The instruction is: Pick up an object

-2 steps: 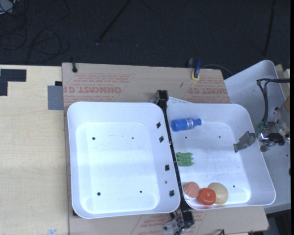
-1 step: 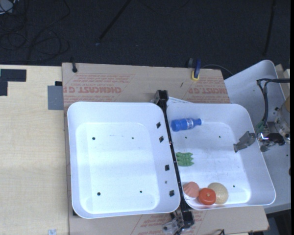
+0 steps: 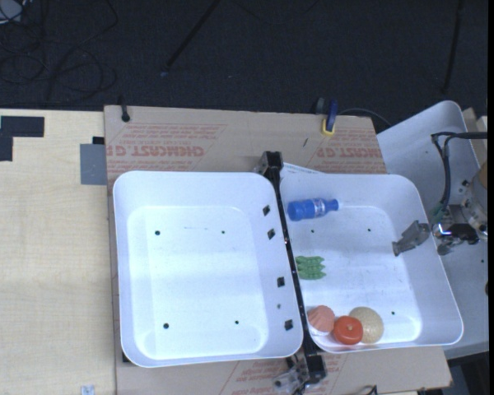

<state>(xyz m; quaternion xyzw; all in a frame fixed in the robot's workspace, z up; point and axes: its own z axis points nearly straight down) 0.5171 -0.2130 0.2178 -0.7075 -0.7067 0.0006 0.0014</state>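
Two shallow white plastic bins sit side by side on the bench: the left bin (image 3: pixel 132 220) and the right bin (image 3: pixel 432 303). In the right one, a blue plastic bottle with a white cap (image 3: pixel 313 208) lies near the far wall, a small green ridged piece (image 3: pixel 309 267) rests beside the divider, and a red round ball (image 3: pixel 347 330) touches a pink round piece (image 3: pixel 320 317) and a tan round piece (image 3: pixel 369 322) at the near wall. The grey two-finger gripper (image 3: pixel 412 237) hovers over the right rim, gripping nothing; whether it is open I cannot tell.
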